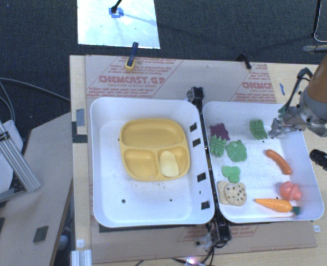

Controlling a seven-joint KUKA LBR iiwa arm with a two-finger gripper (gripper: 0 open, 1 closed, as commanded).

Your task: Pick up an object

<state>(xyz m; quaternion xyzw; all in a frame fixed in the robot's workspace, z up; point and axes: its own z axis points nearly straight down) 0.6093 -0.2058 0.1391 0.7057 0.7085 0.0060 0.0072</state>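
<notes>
Camera view puts my tool [279, 125] over the right bin [313, 165], close to its far edge and toward its right wall; whether it is spread or pressed together I cannot tell, since it is small and blurred against the white floor; nothing shows pinched in it.

The thing I judge nearest is the dark green leafy piece [258, 129]; it lies just beside my tool, on the side toward the divider between the two bins, at much the same depth in the bin; it is a small lumpy clump, slightly longer from far to near, ridged like lettuce. My move turns on that short sideways offset toward the divider, then a drop.

The orange sausage-like piece [278, 161] lies nearer the front than my tool, its long axis slanting from the far divider side down toward the near right wall; it looks smooth and rounded, likely to roll under a poor pinch.

Further off in the same bin sit a purple cluster [219, 131], two more green pieces [235, 151], a cookie [232, 193], a carrot [274, 204] along the near edge and a pinkish fruit [290, 190] by the near right corner.

The left bin [105, 165] carries a yellow divided tray [152, 148].
</notes>
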